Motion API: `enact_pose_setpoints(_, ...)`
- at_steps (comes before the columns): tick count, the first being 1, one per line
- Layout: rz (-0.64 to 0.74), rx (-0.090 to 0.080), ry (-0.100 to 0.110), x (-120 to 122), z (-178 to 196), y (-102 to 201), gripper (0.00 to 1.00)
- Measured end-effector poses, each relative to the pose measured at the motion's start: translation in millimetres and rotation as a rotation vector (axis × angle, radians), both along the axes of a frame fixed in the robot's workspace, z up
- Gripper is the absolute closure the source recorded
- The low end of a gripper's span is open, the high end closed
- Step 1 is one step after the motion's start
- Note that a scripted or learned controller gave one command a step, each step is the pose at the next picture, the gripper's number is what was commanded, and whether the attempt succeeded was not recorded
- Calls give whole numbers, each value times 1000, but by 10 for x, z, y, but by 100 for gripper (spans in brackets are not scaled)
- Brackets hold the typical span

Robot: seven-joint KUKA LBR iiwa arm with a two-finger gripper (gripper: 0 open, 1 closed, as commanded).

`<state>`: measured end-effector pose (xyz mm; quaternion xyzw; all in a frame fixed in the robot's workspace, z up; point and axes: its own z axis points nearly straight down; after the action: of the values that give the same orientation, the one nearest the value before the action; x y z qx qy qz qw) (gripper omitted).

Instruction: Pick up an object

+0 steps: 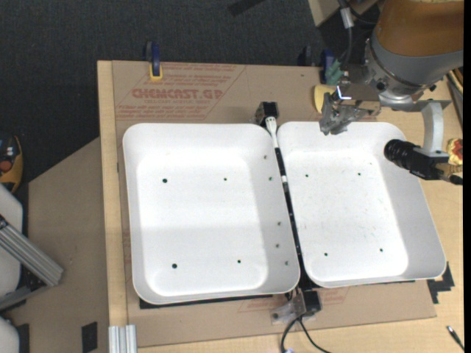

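camera view: gripper (pixel 336 126) sits at far rim of right bin (pixel 412 219), can't tell its state. no object visible in it or left bin (pixel 147 219), so no bearing to give.

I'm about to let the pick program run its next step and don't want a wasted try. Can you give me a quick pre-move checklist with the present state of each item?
1. Two-finger gripper over the right shallow white bin, at its far rim: ok.
2. Object between the fingers: cannot tell.
3. Object to pick lying in the right bin: not ok; I see only its white floor with dark dots.
4. Object to pick in the left shallow white bin: not ok, same.
5. Both bins flat and side by side on the brown board: ok.
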<state>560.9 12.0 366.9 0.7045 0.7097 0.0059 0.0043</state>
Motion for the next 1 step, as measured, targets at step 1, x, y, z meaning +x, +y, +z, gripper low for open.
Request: enact_pose_setpoints(1,-3,-2,20,530,-856,360,100)
